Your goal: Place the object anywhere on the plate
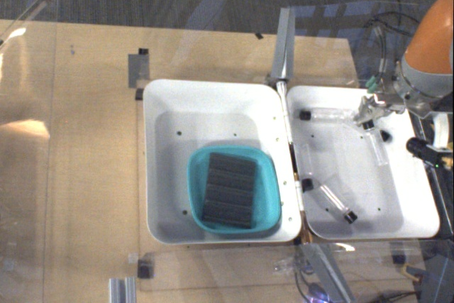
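The arm [433,46] is cut off by the right edge.

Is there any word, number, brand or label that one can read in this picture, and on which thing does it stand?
None can be read.
The dark grey ridged block on the teal plate: no print visible.
The clear tubes in the right bin: too small and blurred to tell any marking.
The left bin: plain white.

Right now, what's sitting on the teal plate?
A dark ribbed block lies on the teal plate in the left bin, covering most of its middle. Whatever is beneath the block is hidden; the plate's rim shows all round.
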`<state>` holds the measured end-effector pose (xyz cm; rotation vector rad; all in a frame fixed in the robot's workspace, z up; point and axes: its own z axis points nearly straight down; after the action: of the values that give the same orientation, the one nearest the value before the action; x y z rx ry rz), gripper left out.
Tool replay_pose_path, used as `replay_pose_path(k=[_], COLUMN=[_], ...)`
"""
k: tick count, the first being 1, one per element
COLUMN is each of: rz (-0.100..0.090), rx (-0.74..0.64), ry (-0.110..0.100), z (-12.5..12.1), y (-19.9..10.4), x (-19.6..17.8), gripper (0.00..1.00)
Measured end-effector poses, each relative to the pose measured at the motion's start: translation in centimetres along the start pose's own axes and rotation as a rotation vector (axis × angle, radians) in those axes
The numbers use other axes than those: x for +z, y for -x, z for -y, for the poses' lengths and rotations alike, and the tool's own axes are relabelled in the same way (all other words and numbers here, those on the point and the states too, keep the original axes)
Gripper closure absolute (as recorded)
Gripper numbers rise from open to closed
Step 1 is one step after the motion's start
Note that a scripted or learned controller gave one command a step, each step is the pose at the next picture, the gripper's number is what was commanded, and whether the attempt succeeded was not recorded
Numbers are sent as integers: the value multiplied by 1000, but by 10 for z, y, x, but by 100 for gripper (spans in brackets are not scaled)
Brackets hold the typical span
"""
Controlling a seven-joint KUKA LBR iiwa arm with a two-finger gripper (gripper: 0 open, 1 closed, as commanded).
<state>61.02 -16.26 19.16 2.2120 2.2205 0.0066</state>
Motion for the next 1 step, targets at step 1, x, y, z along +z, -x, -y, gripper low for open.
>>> replay_pose_path(k=[1], rz=[-2], rx=[-197], ry=[-2], z=[23], y=[-61], x=[34], gripper=[100])
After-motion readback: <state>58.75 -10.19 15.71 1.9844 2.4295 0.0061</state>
